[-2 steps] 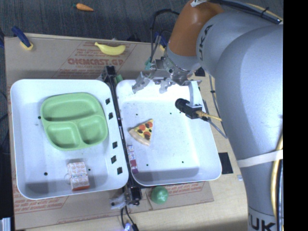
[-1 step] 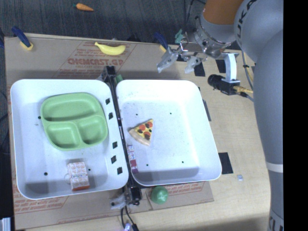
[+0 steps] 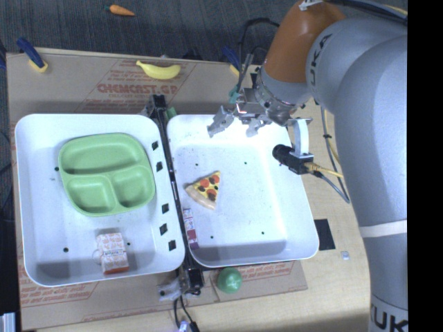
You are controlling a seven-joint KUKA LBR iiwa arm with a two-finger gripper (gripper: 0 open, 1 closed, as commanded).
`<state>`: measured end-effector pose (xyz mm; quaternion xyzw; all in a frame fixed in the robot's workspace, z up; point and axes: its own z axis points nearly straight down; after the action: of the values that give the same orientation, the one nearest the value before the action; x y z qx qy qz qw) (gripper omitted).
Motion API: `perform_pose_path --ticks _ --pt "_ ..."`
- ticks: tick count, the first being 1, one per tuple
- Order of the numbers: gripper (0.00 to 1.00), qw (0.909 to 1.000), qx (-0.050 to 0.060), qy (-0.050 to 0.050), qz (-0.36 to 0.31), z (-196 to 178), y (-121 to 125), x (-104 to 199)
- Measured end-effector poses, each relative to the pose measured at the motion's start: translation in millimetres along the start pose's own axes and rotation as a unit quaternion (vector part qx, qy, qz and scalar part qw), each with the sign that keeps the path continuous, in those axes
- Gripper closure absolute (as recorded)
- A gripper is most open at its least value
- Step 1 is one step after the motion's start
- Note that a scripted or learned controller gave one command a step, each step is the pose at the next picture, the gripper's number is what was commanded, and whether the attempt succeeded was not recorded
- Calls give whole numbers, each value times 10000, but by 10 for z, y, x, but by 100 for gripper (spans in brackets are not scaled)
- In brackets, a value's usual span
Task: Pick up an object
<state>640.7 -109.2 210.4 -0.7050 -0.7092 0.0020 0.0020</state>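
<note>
Pizza (image 3: 205,189) lay mid-frame in the right bin (image 3: 294,244), untouched, while the gripper (image 3: 237,125) hovered above-right with fingers spread and empty, so approach and descent likely came next.

Bulky grey arm (image 3: 367,116) with smooth rounded casing, orange band (image 3: 294,37) above the wrist, dark letters on the grey shell, pale seam ring lower down, black cables looping past the wrist, metallic silver gripper (image 3: 237,124), small black box with yellow wires.
</note>
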Motion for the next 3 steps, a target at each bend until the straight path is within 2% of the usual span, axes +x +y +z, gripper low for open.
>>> perform_pose_path --ticks 1,2,3 --pt "100 10000 -6 -4 -18 -118 10 4" --pt "0 10000 -4 -5 -17 -117 9 4" --pt "100 10000 -5 -4 -32 -223 15 9"
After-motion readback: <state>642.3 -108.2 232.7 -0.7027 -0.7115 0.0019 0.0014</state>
